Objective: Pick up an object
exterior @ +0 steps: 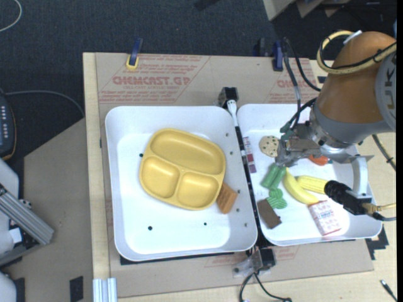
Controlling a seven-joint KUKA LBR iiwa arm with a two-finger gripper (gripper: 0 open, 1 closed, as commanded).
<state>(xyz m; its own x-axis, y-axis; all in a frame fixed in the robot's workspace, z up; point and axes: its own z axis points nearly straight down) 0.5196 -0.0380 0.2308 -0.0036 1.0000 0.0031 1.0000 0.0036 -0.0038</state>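
Bins sit side by side, the left bin (119,187) holding a yellow tray (181,168), while in the right bin (264,115) a green piece (274,176) lies slanted, its long axis running lower left, directly under the gripper (284,159), grip state untellable.

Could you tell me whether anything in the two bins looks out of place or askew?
Nothing looks spilled or damaged. The yellow divided tray sits skewed in the left bin, with a small brown piece against its corner. The right bin's toys lie loosely jumbled below the gripper.
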